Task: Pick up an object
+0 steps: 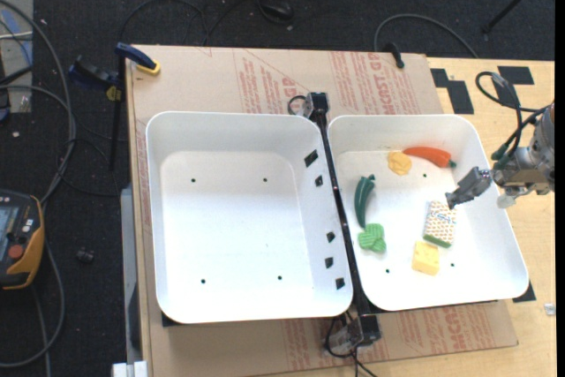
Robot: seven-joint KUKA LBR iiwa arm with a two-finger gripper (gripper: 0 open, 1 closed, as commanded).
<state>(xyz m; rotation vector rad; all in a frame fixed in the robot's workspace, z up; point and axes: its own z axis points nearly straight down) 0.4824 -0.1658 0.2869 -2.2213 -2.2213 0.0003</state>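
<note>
Bench (265, 71) is brown board on a dark floor with cables around it. Two white bins side by side on it. Left bin (238, 216) shows bare white floor with a few dark dots. Right bin (494, 278) holds all the objects. Arm (530, 159) comes in from the right edge, over the right bin's right rim. Hand (466, 188) sits low inside the right bin, right of centre, just above and touching or nearly touching the patterned packet (440, 223). Can't tell if it's apart or together, too small and dark; nothing visibly between its parts. Packet lies tilted, near the bin's right side. Green pepper (363, 199), long, lies at the left side of the right bin. Orange pepper (428, 155) at the far side, with the small orange piece (400, 162) just left of it. Yellow block (425, 258) just near of the packet. Green lump (372, 237) just near of the green pepper, well left of the block.
</note>
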